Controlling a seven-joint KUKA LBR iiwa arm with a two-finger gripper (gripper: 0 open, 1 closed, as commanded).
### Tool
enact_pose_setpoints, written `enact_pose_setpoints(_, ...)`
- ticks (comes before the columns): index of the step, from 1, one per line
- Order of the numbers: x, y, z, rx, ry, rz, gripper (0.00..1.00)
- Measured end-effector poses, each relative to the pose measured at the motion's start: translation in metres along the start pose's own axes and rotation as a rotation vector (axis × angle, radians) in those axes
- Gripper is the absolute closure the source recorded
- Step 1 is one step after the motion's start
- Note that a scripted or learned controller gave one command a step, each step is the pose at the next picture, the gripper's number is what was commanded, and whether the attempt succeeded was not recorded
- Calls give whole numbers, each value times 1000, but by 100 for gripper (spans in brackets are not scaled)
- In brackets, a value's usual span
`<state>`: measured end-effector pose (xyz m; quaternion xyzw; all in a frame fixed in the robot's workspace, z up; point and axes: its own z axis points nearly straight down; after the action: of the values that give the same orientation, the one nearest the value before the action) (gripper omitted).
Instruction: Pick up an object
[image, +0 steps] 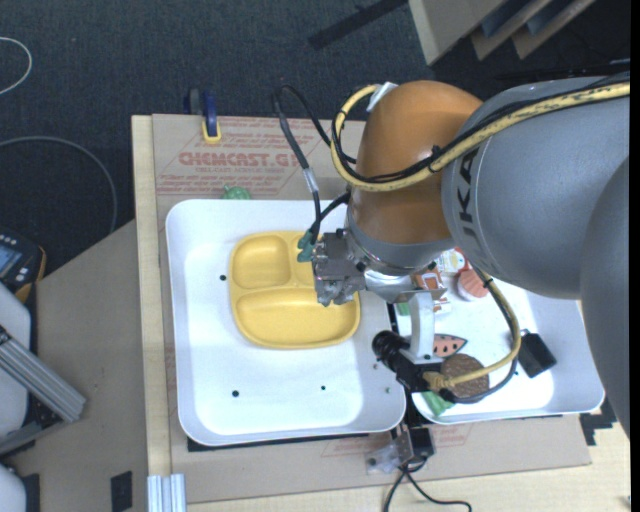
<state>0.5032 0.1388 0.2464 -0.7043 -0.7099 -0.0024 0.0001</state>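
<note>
**Pincer over the yellow tray**

Red print on the brown board (250, 150) behind the bins reads "CHEMCAST". A divided yellow tray (285, 295) lies in the left bin (200, 330). In the right bin (560, 385) sit a brown round piece (465, 372) and a red-and-white item (470, 283), partly hidden by the arm. The pincer (333, 272) hangs at the tray's right edge; whether it is open or closed, I cannot tell.
</note>
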Motion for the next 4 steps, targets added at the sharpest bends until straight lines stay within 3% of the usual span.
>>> enact_pose_setpoints(1, -25, -23, -51, 0, -3, 10, 100)
enact_pose_setpoints(2, -24, -22, -59, 1, -3, 9, 100)
enact_pose_setpoints(3, 41, -24, -95, -1, 0, -1, 100)
enact_pose_setpoints(4, 42, -24, -44, 9, -5, 8, 100)
